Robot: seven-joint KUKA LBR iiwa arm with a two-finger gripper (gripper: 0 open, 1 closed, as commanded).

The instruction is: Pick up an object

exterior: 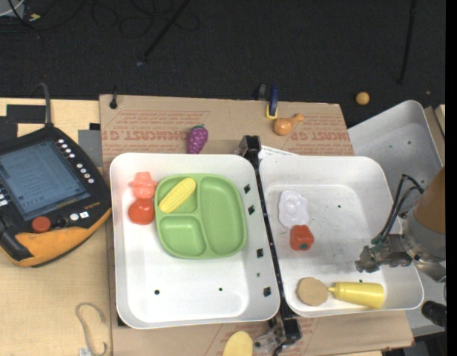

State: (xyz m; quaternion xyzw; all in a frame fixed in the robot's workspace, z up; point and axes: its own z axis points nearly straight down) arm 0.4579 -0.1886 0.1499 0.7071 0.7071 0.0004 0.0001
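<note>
At the bottom edge of the frame, just below the gap between the two bins, a yellow lemon-like toy (238, 343) lies on the cardboard (214, 124), and a metal hook (93, 325) rests on the table (35, 302) at lower left.

My claw (378, 258) hangs low over the right side of the right bin (362, 170), reaching in from the right edge of the frame. It is small and dark against the bin, and I cannot tell how it stands. I see nothing held in it.

Near the bottom of that bin, just below my claw, a yellow squeeze bottle (359, 294) lies on its side, its tip touching a tan round cookie (312, 291). Higher, toward the middle, a red pepper toy (302, 237) sits just below a clear plastic piece (292, 208).

The left bin (184, 302) holds a green divided plate (202, 216) with a yellow corn cob (176, 194) in its upper left compartment. Beside the plate's left edge stand a red-orange round toy (141, 212) and a pink piece (142, 185) just above it.

At the left of the frame a control pendant (43, 191) with a screen lies on the table.

Beyond the bins, on the cardboard, sit a purple bunch of grapes (197, 138) and an orange pear-shaped toy (286, 124). A small orange ball (362, 98) lies on the dark floor at upper right.
</note>
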